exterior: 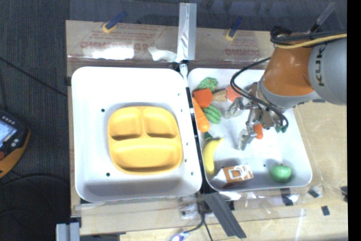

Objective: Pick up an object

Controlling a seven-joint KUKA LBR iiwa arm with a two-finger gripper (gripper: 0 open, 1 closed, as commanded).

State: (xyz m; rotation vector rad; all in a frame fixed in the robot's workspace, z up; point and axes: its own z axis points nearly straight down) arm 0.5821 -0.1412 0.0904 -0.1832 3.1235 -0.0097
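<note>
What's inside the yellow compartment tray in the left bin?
The yellow three-compartment plastic tray sits in the left white bin. All three compartments show bare yellow surface, nothing lying in them. The bin floor beneath the tray is covered, so anything under it cannot be seen.

Right bin (302,147): open floor mid and right. Left side crowded: carrot (201,115), green veg (214,114), banana (210,155) along the divider. Front wall blocked by orange carton (237,174) and green apple (281,172). Left bin (90,99): yellow tray (145,138) fills centre, margins free.
</note>
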